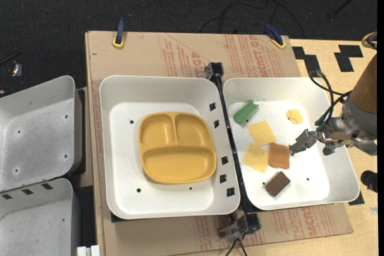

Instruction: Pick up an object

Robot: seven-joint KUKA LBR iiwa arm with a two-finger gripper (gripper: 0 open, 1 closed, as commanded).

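Brown tabletop (156,51) holds two white bins so your small things cannot slide away. Your pincer (300,144) hangs low in the right bin (318,189), beside the orange-brown piece (278,156), likely to grab it. You cannot tell how wide it is open, and nothing shows in it.

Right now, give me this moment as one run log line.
end effector: over right bin, beside orange-brown block | held: nothing seen | left bin: yellow tray

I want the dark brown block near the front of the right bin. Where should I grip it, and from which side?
Probably from straight above, closing on two opposite flat edges of the brown block. It lies flat and turned like a diamond, so rotate the hand to match its edges. It sits apart from the orange square and the bin's front wall, leaving room on all sides.
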